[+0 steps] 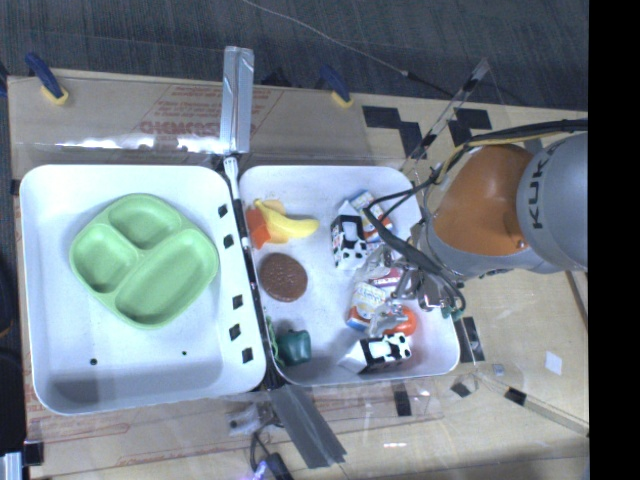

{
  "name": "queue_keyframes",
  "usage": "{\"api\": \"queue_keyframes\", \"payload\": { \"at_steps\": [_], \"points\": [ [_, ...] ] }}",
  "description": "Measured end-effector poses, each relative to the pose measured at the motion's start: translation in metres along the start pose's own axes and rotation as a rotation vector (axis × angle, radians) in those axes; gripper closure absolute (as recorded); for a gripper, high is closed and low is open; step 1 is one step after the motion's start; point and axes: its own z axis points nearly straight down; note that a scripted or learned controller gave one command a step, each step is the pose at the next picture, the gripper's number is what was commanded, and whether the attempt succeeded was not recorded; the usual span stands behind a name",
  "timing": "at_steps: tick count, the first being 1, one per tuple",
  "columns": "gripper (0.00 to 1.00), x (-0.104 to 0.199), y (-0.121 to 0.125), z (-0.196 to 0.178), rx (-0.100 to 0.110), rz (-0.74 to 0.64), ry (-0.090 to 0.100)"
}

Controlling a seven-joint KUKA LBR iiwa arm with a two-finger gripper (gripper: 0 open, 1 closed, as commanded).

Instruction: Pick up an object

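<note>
The right bin holds several small items. A yellow banana toy with an orange piece lies at its left. Below them sit a brown round disc and a dark green object. One black-and-white cow figure lies near the middle, another near the front edge. An orange-and-white item lies between them. My gripper hangs low over the right part of this bin, just above the orange-and-white item, amid shiny clutter and cables.
The left bin carries a green divided plate. A metal divider rises between the bins at the back. The arm's orange band overhangs the right bin's right wall. Blue clamps grip the bench's far edge.
</note>
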Motion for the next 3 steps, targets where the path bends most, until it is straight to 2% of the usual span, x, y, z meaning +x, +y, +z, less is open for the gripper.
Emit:
{"api": "queue_keyframes", "payload": {
  "at_steps": [1, 2, 3],
  "points": [
    [0.00, -0.120, 0.100, 0.008, -0.006, 0.040, 0.014],
    [1.00, -0.121, 0.099, -0.004, -0.004, 0.037, 0.010],
    [1.00, -0.101, 0.150, -0.083, -0.005, -0.304, 0.004]
  ]
}}
